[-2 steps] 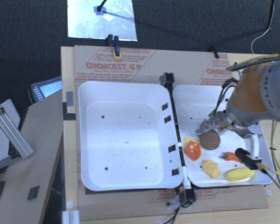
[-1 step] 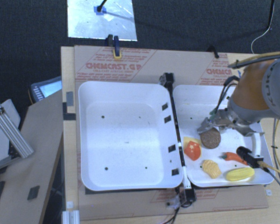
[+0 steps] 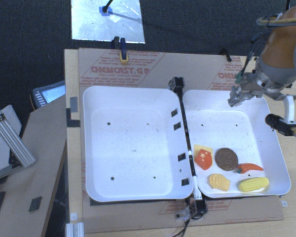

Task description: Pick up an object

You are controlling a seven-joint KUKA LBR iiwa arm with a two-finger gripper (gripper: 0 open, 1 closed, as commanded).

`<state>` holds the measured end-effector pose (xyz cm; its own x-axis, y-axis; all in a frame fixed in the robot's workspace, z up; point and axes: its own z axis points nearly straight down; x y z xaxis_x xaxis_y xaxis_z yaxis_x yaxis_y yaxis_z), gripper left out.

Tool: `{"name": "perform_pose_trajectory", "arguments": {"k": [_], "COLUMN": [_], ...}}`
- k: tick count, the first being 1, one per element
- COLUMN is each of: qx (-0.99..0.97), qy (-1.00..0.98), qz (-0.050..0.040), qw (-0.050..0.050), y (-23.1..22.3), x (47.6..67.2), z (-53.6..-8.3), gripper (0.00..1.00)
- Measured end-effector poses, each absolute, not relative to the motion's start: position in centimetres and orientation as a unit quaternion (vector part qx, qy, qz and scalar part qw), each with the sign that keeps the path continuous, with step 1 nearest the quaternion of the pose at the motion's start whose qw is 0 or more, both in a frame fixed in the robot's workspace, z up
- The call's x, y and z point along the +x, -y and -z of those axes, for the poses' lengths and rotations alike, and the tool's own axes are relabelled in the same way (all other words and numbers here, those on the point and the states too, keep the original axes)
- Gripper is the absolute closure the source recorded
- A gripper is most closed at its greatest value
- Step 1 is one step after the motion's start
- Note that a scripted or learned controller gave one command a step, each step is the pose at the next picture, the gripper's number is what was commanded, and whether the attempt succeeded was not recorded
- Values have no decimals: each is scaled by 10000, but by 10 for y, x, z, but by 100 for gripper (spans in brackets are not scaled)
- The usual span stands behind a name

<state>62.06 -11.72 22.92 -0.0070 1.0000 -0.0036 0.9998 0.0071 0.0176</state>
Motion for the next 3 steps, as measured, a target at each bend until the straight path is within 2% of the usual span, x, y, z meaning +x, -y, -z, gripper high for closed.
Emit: {"name": "perform_pose_trajectory", "arguments": {"k": [1,2,3], "qx": [7057,7087,7050], "qy": [-7085,-7055,-7092], "qz": [-20,0,-18], "qw": [45,30,34], "y": [153,211,206], "x": [666,620,671], "z": [-249,-283,-293], "gripper": [100,100,100]}}
